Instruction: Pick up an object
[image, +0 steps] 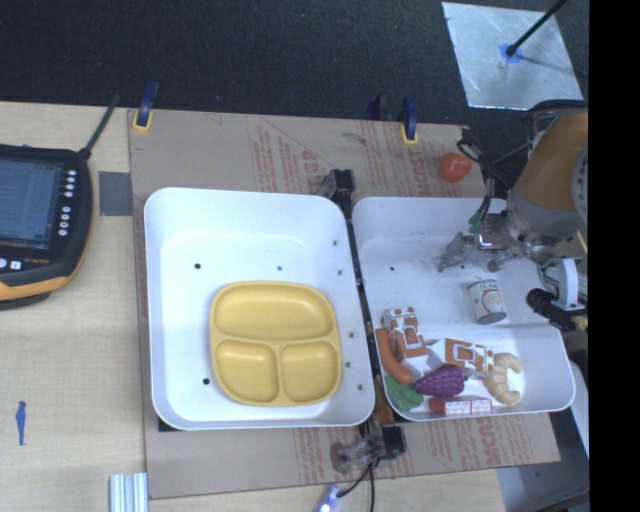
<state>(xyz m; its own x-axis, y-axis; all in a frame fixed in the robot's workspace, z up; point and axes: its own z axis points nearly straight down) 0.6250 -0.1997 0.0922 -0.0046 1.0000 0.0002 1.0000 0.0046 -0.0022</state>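
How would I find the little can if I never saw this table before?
Look in the right bin, the one without the yellow tray. The can lies alone in the middle, just below the gripper, apart from the toy food piled along the bin's near edge. It is the only small silvery cylinder there, with a label on its side.

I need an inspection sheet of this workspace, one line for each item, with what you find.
Surface: bench bearing left bin and right bin.
Job's things: small can, toy food pile in right bin.
Clutter: yellow divided tray in left bin; red ball outside the bins.
Grippers: gripper low over right bin, holding nothing.
Cables: black cable to pendant.
Surroundings: teach pendant at left; dark floor.
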